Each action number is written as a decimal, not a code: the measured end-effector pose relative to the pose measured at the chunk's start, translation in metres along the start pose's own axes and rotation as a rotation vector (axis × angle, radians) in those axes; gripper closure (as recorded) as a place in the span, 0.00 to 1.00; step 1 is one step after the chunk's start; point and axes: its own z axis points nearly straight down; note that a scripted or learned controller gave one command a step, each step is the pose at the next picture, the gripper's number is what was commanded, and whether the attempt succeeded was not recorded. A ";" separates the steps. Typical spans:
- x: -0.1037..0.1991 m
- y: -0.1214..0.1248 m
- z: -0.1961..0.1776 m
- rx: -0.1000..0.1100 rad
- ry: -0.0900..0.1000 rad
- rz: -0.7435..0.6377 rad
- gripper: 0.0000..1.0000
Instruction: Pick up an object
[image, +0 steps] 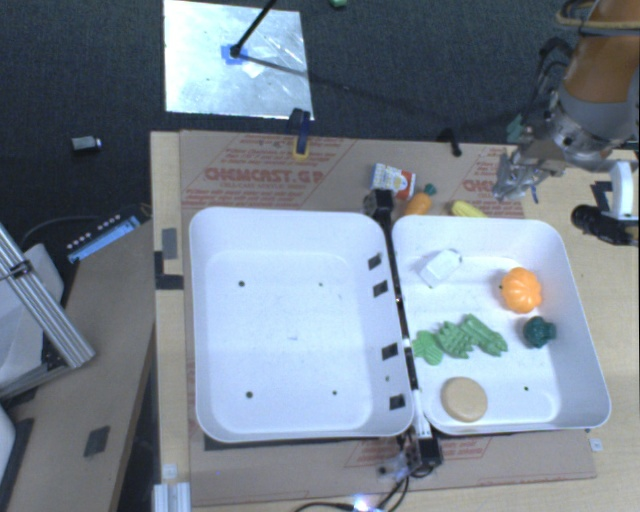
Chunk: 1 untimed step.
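Note:
The right bin (575, 330) holds an orange pumpkin-like toy (521, 288), a small dark green piece (539, 332), several green leafy pieces (462, 339), a tan round disc (465, 398) and a white block (439, 267). My gripper (515, 186) hangs above the bench just beyond the right bin's far edge, at the upper right of the camera view. Nothing shows between its fingers.
The left bin (215, 400) lies beside the right one. Behind the bins lie a yellow piece (467, 210), an orange piece (418, 203) and a small white and red packet (391, 179). A shiny sheet (237, 60) lies on the dark floor at the back.

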 end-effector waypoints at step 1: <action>-0.043 0.000 -0.009 0.000 0.000 0.000 1.00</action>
